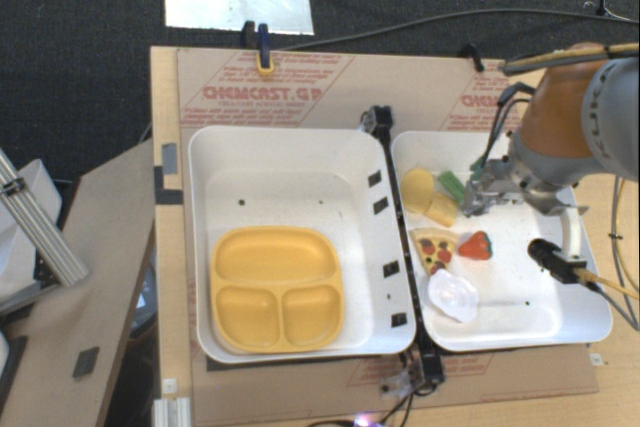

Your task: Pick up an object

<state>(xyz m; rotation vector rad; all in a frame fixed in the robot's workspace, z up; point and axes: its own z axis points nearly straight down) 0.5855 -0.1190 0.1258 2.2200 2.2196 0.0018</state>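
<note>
Camera view: gripper (478, 191) is hovering at right bin (580, 320)'s 11 o'clock, beside green piece (452, 186) and yellow pieces (428, 195); can't tell its grip state. Approach step is running; next needs descending squarely onto one piece. Strawberry (476, 246) is sitting center.

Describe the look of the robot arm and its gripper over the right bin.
The arm is grey, rounded and bulky, with a broad orange band above the wrist. Thin dark cables loop down alongside the band. The gripper below is a small, grey, metallic block of mechanical parts.
</note>
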